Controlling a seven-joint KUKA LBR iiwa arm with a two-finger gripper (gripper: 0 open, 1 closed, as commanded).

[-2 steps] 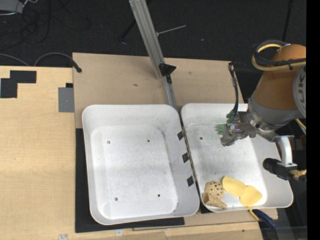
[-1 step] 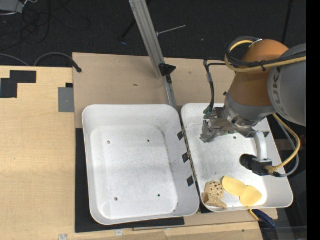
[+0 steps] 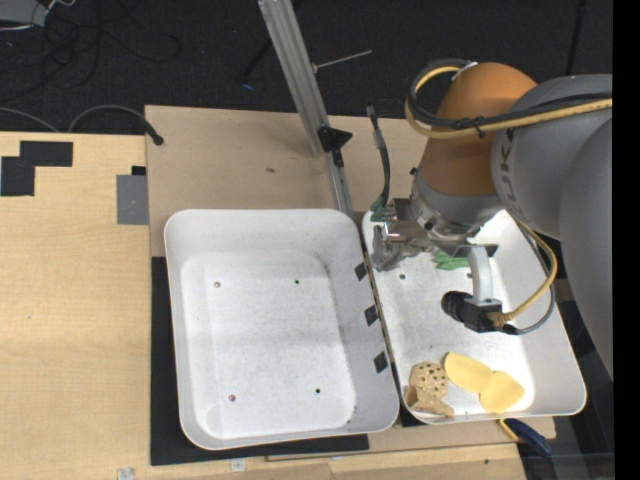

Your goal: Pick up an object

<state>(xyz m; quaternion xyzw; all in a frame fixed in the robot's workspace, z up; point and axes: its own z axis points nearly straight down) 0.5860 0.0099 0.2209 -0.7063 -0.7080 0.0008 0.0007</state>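
Note:
My gripper reaches down into the far left part of the right bin, close to the divider between the bins. A green object lies partly hidden under the wrist, just right of the gripper. Near the bin's front edge sit two yellow pieces side by side. A tan spotted object rests to their left. The arm's orange band and grey body cover the far right of the bin.
The left bin shows a white floor with a few dark specks. A slanted metal rail rises behind the bins. A black cable plug hangs off the arm over the right bin.

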